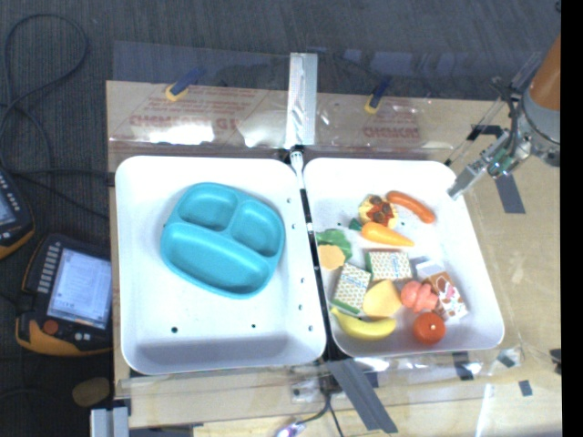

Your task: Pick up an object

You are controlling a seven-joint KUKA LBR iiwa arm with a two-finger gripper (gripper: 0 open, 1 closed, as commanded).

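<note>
Pick not started | claw [458, 187] state indeterminate (too small), at right bin [483, 271] rim | toy food [387, 267] lower-left, untouched

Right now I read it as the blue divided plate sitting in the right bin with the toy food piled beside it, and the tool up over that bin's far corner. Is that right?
Not quite. The camera view shows the blue divided plate alone in the left bin. The toy food is piled in the right bin, and the tool is up over that bin's far corner.
</note>
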